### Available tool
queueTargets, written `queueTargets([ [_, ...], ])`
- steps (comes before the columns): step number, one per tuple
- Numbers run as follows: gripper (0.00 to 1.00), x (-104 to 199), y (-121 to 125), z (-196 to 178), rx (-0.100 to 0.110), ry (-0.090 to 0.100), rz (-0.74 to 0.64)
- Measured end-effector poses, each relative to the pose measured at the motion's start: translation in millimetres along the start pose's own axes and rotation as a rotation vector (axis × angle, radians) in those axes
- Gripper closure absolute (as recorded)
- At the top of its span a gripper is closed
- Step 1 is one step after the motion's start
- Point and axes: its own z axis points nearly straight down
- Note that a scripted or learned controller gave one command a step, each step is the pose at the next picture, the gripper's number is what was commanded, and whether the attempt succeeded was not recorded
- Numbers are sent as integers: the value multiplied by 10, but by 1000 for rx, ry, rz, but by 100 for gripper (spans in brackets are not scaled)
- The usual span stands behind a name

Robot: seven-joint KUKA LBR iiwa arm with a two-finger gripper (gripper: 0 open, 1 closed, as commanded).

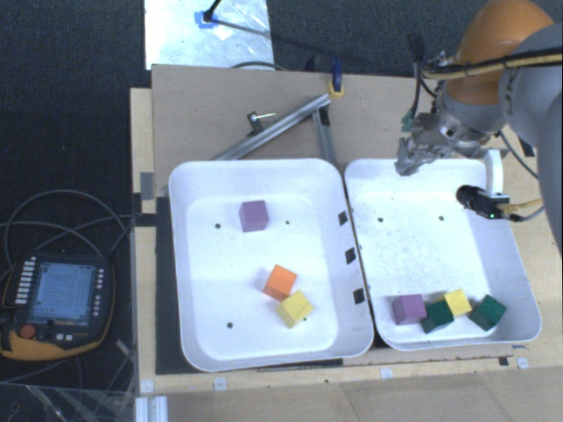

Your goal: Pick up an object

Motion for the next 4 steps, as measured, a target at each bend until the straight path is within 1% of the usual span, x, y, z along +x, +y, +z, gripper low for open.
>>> queueTargets([
  [1, 100, -47, 107, -597, -2, -1, -1],
  [2, 100, 422, -103, -658, 7, 2, -5],
  [3, 100, 990, -343, -623, 9, 4, -7],
  [4, 100, 1429, -610, -432, 11, 3, -5],
])
